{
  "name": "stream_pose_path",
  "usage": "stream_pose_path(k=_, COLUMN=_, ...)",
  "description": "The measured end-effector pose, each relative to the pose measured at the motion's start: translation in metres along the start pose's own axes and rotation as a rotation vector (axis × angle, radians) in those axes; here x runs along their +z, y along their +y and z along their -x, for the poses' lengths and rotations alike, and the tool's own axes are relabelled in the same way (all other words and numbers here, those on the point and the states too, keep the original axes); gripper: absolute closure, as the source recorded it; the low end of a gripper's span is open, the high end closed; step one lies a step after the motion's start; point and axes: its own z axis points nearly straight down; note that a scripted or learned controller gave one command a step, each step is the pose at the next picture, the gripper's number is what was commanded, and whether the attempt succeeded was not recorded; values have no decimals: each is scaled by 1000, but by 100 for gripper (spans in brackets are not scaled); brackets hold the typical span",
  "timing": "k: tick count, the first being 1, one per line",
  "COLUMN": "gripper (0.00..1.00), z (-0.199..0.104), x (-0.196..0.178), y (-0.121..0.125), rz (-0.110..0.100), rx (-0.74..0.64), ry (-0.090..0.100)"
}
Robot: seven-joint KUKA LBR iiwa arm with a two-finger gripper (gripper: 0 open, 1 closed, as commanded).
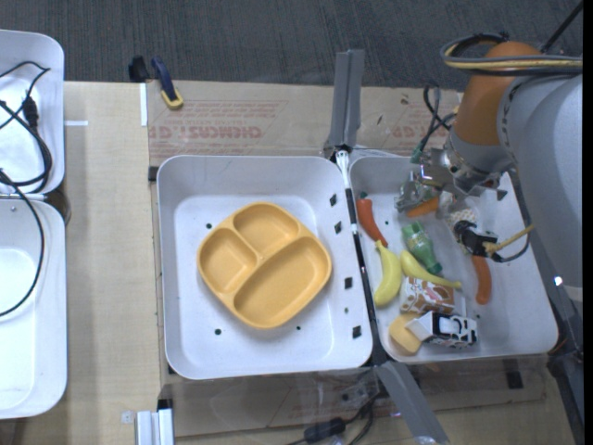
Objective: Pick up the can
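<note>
What looks like the can (432,297), small with a brown and white label, lies on its side in the right bin (528,336), between the bananas and a white and black box. My gripper (414,193) is low at the back of that bin, over an orange carrot-like piece (423,208). It is well behind the can and apart from it. The grey arm with its orange band (482,109) comes in from the upper right.
The right bin also holds a red pepper (368,219), two bananas (387,273), a green item (420,242), an orange-red piece (481,280), a white and black box (454,330) and a yellow block (403,337). A yellow divided plate (264,265) lies in the left bin (176,248).
</note>
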Motion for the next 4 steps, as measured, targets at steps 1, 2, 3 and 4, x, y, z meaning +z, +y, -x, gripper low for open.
stream_pose_path(k=1, gripper=100, z=59, x=7, y=11, rz=-26, rx=-48, ry=26)
stream_pose_path(k=2, gripper=100, z=54, x=6, y=4, rz=-1, rx=-41, ry=11)
stream_pose_path(k=3, gripper=0, z=40, x=5, y=8, rz=11, rx=-53, ry=26)
stream_pose_path(k=4, gripper=0, z=40, x=7, y=-63, rz=28, rx=6, ry=6)
